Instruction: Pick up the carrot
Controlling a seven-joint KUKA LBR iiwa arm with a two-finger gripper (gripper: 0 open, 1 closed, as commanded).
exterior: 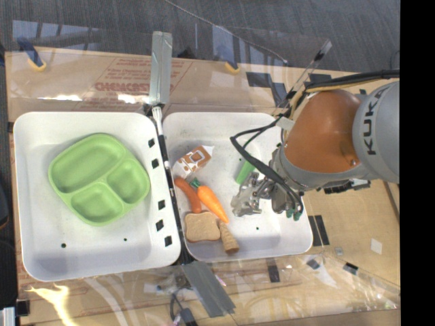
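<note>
- The carrot (210,202) lies in the right-hand bin (265,124), left of centre, on the bin floor.
- Its long axis runs diagonally: the green stub end points to the upper left of the frame, the narrow tip to the lower right.
- A red-orange sausage (185,191) lies just beside it on the left, a slice of bread (202,228) just below it.
- The hand (247,201) hangs right of the carrot, apart from it; whether it is clenched or released cannot be told.
- A green divided plate (99,177) sits in the left bin (41,250).
</note>
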